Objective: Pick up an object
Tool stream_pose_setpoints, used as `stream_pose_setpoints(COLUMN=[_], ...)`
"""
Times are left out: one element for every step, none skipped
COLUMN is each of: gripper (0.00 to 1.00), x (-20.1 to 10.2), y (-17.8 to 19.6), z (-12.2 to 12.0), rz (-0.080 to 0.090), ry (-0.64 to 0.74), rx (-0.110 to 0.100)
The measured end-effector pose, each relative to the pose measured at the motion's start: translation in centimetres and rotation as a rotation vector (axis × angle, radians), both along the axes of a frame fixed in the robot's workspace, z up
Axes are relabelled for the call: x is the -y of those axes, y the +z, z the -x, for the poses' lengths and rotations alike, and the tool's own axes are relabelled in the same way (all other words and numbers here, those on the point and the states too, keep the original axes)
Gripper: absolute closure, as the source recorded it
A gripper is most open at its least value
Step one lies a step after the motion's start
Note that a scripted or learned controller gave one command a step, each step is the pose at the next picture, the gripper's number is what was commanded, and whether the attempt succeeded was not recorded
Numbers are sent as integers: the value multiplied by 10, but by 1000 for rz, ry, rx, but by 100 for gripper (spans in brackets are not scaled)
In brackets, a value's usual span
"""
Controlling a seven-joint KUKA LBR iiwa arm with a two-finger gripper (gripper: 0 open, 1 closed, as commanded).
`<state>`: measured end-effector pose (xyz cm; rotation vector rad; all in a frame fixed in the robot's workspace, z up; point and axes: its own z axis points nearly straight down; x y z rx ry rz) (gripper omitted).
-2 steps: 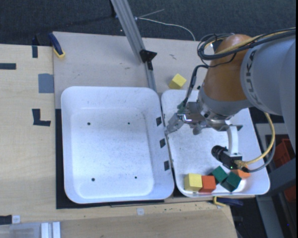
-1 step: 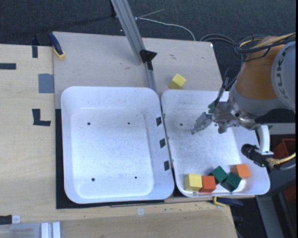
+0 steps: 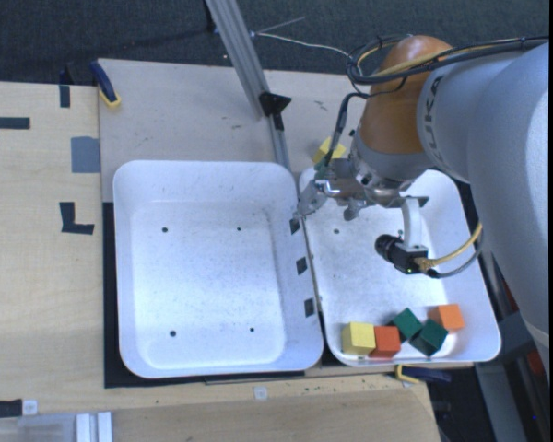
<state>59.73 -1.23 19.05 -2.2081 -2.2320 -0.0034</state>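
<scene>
Hovering over right bin's (image 3: 470,247) far end, gripper (image 3: 336,196), finger state indiscernible; small coloured blocks (image 3: 401,331) lie well apart, near edge.

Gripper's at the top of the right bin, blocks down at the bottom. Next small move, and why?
Probably travel toward the near edge of the right bin. The gripper hovers by the far left corner, while the yellow block, red block, green blocks and orange block cluster along the near wall.

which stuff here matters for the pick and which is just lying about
Belongs to the job:
- yellow block
- red block
- two green blocks
- orange block
- right bin holding them
- end effector

Just lying about:
- left bin
- blue clamp
- metal pole
</scene>
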Motion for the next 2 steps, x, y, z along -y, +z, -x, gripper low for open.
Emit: stream_pose_setpoints(gripper=[0,0], x=[-7,47], y=[1,39], z=[-51,-15], rz=[3,5], ry=[-7,-15], rx=[1,0])
